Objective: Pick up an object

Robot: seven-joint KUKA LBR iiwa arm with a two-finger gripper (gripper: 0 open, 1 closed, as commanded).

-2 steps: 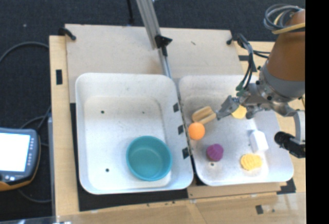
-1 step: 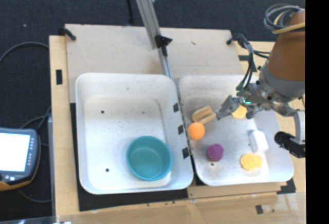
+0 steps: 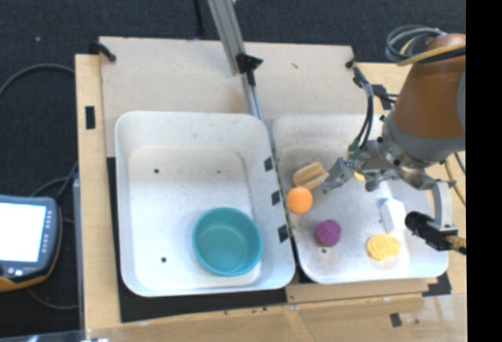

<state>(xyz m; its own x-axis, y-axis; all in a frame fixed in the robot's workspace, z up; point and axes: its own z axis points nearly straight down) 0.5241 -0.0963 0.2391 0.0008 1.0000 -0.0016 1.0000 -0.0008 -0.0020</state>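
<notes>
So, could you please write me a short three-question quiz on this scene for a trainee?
1. True or false: the teal bowl sits in the left bin.
2. Which lies closest to the gripper? A) purple ball B) tan block C) yellow piece
3. Fill in: the orange ball lies in the ____ bin.

Key: 1 true; 2 B; 3 right.

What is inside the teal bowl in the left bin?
The teal bowl sits near the front of the left bin. Its visible interior is bare teal. Whatever is under the bowl is covered.
</notes>
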